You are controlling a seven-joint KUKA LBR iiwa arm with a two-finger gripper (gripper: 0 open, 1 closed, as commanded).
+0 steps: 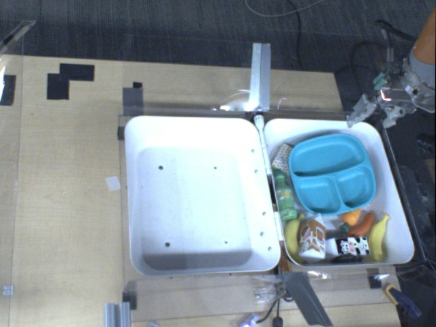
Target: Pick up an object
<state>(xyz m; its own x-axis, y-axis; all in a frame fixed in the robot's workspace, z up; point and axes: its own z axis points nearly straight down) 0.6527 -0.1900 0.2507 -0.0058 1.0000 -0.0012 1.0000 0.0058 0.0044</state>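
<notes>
Arm reached in at 2 o'clock, gripper (373, 112) hovering above the right bin's (394, 182) far corner, jaws spread, nothing pinched; blue plate (332, 173) below.

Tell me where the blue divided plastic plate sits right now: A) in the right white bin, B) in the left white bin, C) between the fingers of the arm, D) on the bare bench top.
A: the blue divided plastic plate lies flat in the right white bin, above the small items crowded along that bin's near edge.
</notes>
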